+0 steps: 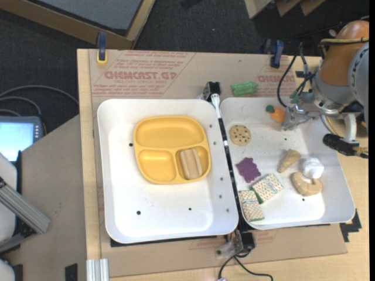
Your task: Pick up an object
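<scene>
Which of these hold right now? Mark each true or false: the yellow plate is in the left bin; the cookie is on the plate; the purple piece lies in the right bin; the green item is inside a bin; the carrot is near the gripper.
1. The yellow divided plate sits in the left bin. True.
2. The cookie lies on the plate. False: it lies in the right bin.
3. The purple piece lies in the right bin. True.
4. The green item is inside a bin. False: it lies on the board behind the right bin.
5. The carrot is beside the gripper. True.
</scene>
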Robot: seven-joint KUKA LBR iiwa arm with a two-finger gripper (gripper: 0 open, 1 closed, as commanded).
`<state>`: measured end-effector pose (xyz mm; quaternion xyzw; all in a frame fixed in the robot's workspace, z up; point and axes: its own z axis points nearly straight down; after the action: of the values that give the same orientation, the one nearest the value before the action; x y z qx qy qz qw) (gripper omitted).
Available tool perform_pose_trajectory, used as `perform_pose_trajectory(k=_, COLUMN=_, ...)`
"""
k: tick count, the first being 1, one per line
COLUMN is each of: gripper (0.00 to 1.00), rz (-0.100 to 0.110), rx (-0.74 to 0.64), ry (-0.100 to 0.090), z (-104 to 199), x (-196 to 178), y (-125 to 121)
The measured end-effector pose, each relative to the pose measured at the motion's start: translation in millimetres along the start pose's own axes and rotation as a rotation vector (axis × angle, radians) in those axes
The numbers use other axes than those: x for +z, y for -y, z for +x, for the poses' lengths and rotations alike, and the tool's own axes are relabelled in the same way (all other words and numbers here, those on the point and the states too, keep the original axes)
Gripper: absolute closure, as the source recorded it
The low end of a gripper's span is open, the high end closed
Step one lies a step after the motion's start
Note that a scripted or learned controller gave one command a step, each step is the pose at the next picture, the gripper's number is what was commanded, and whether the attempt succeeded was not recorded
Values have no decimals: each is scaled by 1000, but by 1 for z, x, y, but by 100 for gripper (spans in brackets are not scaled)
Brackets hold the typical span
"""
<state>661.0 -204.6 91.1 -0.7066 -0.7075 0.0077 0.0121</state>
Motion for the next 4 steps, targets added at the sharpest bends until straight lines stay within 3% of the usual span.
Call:
perform_pose_trajectory(k=1, gripper=0, rz=0, rx=0, ry=1, z=0, x=0, y=0)
perform_pose_trajectory(k=2, gripper=0, rz=-3, rx=-2, ry=1, z=1, x=10, y=-1)
perform_pose_trajectory(k=3, gripper=0, rz=-26, rx=0, ry=-3, z=-13, x=7, y=63)
perform_pose_trajectory(k=4, gripper=0, rz=-35, rx=-2, ry=8, z=4, x=6, y=9)
